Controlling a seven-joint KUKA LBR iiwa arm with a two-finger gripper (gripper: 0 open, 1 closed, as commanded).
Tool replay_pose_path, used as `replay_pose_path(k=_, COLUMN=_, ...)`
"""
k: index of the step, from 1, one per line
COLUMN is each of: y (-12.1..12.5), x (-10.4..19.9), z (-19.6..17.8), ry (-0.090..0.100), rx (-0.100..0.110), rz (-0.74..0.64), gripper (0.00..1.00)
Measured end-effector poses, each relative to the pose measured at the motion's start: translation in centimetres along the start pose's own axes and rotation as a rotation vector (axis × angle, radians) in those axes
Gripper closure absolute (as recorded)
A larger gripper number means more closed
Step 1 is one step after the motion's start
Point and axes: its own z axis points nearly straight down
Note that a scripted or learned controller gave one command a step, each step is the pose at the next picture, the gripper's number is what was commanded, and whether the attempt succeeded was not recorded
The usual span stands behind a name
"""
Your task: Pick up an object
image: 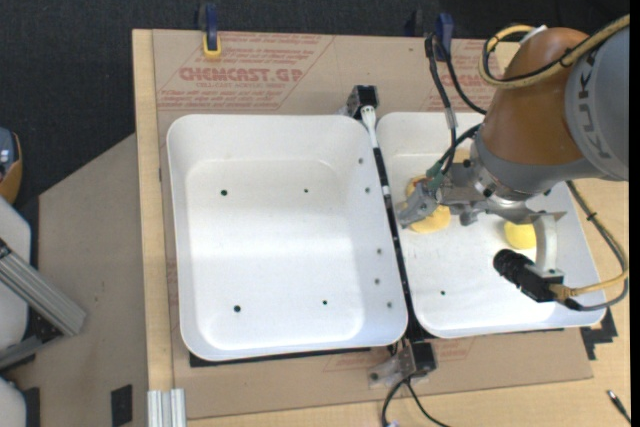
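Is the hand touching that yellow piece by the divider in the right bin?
Cannot tell. In the camera view the hand overlaps the yellow piece, hiding any contact or gap.

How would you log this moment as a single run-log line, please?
arm: over right bin | tool: low beside yellow object | second yellow object: right bin | grasp: unconfirmed
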Motion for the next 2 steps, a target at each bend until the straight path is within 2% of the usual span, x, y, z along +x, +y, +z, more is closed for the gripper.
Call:
replay_pose_path(k=1, y=0.2, x=-0.8, z=-1.6, ry=-0.007, rx=-0.013, rz=0.012, gripper=1.0)
replay_pose_path(k=2, y=-1.4, x=-9.8, z=2.1, ry=-0.007, rx=-0.006, rz=0.019, gripper=1.0)
